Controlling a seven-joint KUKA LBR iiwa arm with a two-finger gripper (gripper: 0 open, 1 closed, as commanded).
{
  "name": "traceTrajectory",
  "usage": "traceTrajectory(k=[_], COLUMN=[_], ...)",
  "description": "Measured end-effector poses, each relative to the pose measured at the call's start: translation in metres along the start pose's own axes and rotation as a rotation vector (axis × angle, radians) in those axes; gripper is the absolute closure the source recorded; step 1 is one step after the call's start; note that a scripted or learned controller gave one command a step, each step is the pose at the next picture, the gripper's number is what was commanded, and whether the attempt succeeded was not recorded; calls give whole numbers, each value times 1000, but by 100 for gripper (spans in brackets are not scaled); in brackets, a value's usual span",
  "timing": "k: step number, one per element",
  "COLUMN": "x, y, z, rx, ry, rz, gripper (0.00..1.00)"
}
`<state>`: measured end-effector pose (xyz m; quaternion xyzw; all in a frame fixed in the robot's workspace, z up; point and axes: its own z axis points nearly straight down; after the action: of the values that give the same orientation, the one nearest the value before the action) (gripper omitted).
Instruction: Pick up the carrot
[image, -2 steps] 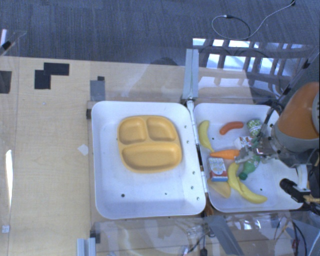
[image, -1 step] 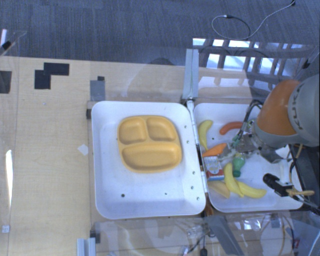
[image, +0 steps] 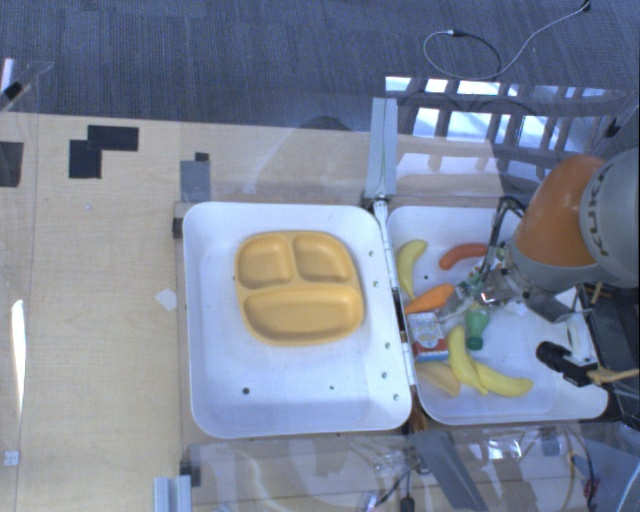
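Note:
The carrot (image: 430, 298) is an orange, tapered piece lying in the left part of the right bin (image: 560, 408), close to the wall between the two bins. My gripper (image: 477, 291) hangs just off the carrot's right end, low over the bin, under the grey arm with its orange band (image: 555, 225). I cannot make out whether it touches the carrot.
Around the carrot lie a yellow-green banana (image: 409, 262), a red-orange sausage (image: 462, 254), a small red and white carton (image: 428, 337), a green bottle (image: 476, 328) and two bananas (image: 478, 370). The left bin (image: 210, 400) holds a yellow divided tray (image: 298, 286).

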<state>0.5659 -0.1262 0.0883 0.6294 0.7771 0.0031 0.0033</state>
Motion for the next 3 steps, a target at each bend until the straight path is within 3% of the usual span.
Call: traceTrajectory(k=[1,2,3], x=[-9,-1,23], y=[96,98,90], z=[4,3,-9], rx=[47,39,19], ry=[4,-14,-5], rz=[437,405,763], gripper=[0,0,0])
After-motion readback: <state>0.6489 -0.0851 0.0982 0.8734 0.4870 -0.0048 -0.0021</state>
